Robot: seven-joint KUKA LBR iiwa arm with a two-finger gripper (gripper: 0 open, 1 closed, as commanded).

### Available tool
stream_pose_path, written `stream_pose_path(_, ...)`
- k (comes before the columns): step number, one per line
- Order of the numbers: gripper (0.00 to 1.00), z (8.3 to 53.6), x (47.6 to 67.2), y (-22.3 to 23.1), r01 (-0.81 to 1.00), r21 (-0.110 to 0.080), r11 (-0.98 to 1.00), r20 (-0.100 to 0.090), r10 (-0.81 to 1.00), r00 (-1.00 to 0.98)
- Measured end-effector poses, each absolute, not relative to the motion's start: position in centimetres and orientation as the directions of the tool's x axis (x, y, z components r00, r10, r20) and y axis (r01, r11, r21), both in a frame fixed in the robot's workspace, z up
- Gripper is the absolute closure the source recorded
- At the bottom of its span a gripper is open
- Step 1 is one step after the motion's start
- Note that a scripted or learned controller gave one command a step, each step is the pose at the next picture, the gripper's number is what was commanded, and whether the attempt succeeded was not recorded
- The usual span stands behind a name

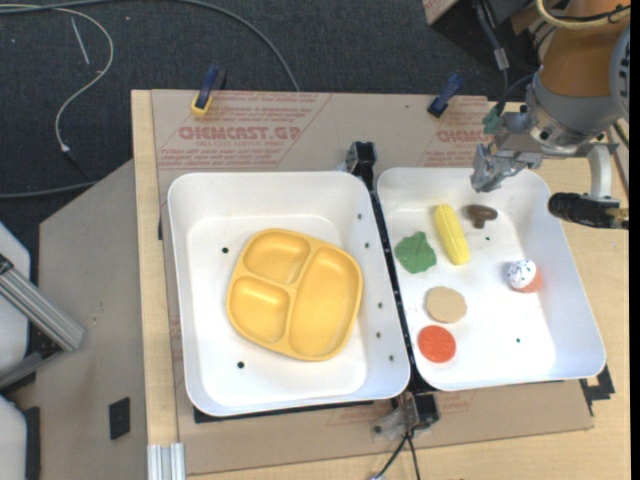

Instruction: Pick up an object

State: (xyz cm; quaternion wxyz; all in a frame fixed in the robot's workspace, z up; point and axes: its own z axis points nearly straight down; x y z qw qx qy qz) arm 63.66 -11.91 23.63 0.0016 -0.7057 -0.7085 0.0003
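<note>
Above the far edge of the right bin [560, 268], the end effector [490, 176] is hanging from the grey arm with its orange band; whether it is wide or narrow cannot be told. Nothing is showing between it and the bin floor. Just below the end effector, a small brown object [482, 213] is lying beside a yellow corn cob [451, 234]. Left of the corn, a green leafy piece [415, 253] is sitting; below it, a tan disc [446, 304] and a red disc [436, 344]. Right of the corn, a white and orange ball [520, 275] is resting. Left of the corn, a yellow divided plate [295, 293] is lying in the left bin [190, 268].
</note>
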Motion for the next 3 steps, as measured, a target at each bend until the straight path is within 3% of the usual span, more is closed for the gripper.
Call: stream_pose_path(3, 1.0, 22.6, 65.5, 5.0, 1.0, 0.002, 0.004, 0.001, 1.0, -0.004)
